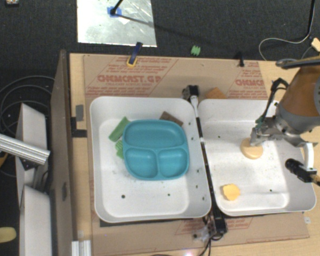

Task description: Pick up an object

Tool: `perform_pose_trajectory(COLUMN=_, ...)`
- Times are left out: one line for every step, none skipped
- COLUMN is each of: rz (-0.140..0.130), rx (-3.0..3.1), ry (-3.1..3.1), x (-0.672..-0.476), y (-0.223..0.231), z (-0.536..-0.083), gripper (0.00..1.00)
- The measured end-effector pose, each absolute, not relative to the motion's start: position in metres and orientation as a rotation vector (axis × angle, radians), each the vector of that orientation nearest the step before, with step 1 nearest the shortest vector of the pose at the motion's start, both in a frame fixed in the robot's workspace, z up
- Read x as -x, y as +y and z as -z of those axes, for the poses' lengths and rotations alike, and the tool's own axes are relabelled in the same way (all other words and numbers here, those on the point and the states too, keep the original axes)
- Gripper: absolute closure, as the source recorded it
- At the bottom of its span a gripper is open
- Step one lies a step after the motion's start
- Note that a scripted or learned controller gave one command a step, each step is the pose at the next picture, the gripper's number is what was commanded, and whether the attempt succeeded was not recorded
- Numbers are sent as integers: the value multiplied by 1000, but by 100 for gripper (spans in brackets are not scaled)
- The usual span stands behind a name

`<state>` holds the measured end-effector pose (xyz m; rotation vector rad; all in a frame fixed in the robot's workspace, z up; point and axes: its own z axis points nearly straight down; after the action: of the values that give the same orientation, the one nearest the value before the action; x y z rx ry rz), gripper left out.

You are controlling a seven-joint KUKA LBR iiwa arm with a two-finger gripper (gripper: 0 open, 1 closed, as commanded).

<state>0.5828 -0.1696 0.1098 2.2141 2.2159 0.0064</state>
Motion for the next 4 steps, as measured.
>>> perform_pose_trajectory(rz=3, rx=-2226, ry=2223, x=-525, y=-162, z=-103, gripper=100)
perform_pose_trajectory(rz=-1, rx=-2220, ry=2222, x=-528, y=-162, z=-104, gripper=0)
perform_pose_trajectory(rz=-8, rx=-2207, ry=2224, x=-615, y=-159, z=-85, gripper=0)
perform_pose_trajectory(rz=2, rx=-2222, ry=2222, x=-577, y=-165, z=-84, gripper=0)
